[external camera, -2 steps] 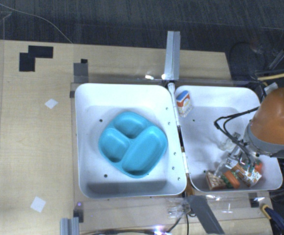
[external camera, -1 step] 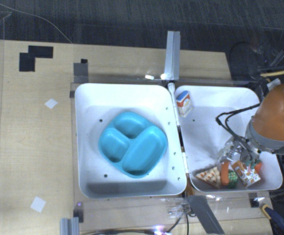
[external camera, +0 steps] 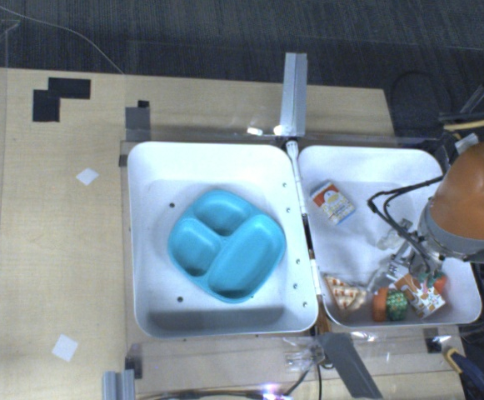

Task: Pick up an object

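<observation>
Pale wood is covering the counter [external camera: 50, 248], which is carrying two shallow white bins side by side. The left bin [external camera: 154, 307] is holding a blue divided tray [external camera: 227, 245] that is sitting near its middle, well apart from the work. The right bin [external camera: 366, 165] is holding a small white-and-orange packet [external camera: 332, 202] toward its back, lying alone with open floor around it, so it looks the easier target. Along the near wall a slice-shaped toy [external camera: 344, 292] and a cluster of small orange, green and white items [external camera: 406, 299] are crowding together, likely gathered into that corner. The pincer [external camera: 403, 267] is hanging just above that cluster; whether it is spread or closed cannot be told, and nothing is showing between its tips. The neighbours and the bin wall are looking likely to hinder a clean grasp there.
</observation>
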